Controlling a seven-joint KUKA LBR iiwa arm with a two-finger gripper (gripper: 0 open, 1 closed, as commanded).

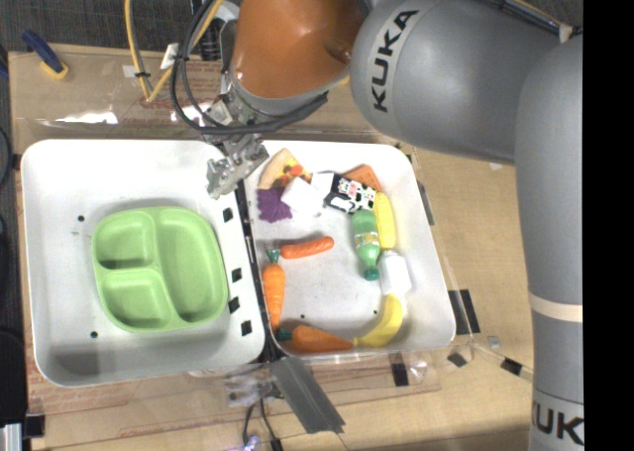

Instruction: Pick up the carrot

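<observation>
Claw (230,169) is seen at the far end of the divider between the 2 bins, hanging under the orange wrist band (287,33). Finger state can't be told; the metal tip is small and blurred, nothing is seen held in it.

Carrot (273,288) is found below the claw in view, slightly to its right, lying lengthwise along the left wall of the right bin (434,271), well apart from the claw. A 2nd orange piece (307,248) is placed just above the carrot's top end, angled across the bin. A 3rd orange piece (317,340) is seen near the bin's near wall, touching or just beside a banana (388,321).

Purple item (271,204) lies just below-right of the claw, nearest to it. Green bottle (367,243) and black-and-white toy (351,194) are seen farther right. Green divided tray (158,267) sits in the left bin (50,181), below-left of the claw.
</observation>
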